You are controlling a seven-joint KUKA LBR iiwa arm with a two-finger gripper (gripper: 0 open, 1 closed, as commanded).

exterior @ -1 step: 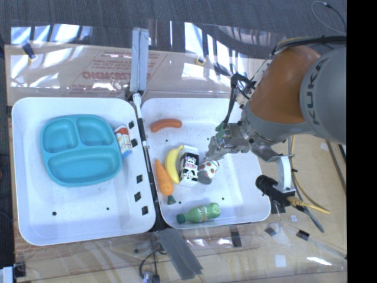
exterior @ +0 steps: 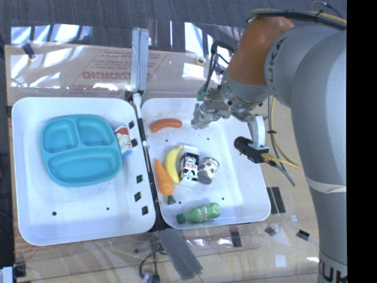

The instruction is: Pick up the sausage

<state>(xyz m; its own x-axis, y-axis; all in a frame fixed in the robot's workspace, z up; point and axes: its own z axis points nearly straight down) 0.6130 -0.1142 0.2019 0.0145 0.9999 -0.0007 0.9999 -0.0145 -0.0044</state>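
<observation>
Counter (exterior: 70,258) first, since it carries two white bins side by side. In the left bin (exterior: 35,217) we see a blue tray (exterior: 79,149) with three compartments, and a small can (exterior: 123,140) lying just beside the tray's right edge, against the divider. In the right bin (exterior: 247,202) the sausage (exterior: 166,124) lies near the far left corner, on its side and apart from everything else. Closer to us sits a cluster: a carrot (exterior: 164,178), a banana (exterior: 173,163) touching it, a cow-print carton (exterior: 189,167) and a spotted cup (exterior: 207,170). A green bottle (exterior: 200,213) lies near the front wall. Right of the sausage hangs the claw (exterior: 201,117), near it but not touching; whether its tips are spread or pressed together we cannot tell, as they blur into the wrist. We judge this to be the approach step, with nothing grasped. The next move calls for a short shift left over the sausage's middle, jaws set across its narrow width, then a straight descent.
</observation>
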